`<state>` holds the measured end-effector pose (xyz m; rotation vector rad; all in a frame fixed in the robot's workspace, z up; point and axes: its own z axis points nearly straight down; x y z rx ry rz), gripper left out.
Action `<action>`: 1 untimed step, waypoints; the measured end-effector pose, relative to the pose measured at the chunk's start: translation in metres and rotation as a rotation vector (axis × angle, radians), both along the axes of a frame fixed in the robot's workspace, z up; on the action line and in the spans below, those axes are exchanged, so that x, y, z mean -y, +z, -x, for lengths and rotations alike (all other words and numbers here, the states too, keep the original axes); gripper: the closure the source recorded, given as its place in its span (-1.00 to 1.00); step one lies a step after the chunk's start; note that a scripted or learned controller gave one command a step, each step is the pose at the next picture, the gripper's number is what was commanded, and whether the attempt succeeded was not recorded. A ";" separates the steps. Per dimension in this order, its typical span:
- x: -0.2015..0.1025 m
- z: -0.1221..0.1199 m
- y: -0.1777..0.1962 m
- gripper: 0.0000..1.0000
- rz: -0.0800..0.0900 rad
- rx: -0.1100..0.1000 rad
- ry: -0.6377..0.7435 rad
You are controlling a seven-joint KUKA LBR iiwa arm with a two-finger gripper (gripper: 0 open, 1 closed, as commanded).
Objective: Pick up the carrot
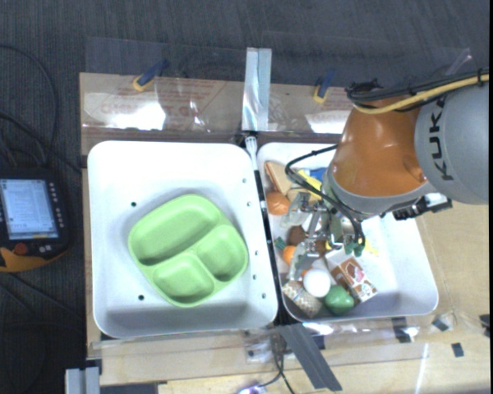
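gripper (319, 230) low in right bin (411, 298) — grip unreadable, can't tell | carrot (288, 253) lying among clutter, centre-right — not lifted | pick remains

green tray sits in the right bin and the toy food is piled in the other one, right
Not quite. The camera view shows the green tray in the left bin, not the right one. The toy food is piled in the other bin, the right bin, under the arm.
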<state>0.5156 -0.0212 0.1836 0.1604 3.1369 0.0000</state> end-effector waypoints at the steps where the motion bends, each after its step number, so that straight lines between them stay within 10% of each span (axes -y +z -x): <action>1: 0.021 0.004 0.000 -1.00 0.001 0.000 0.116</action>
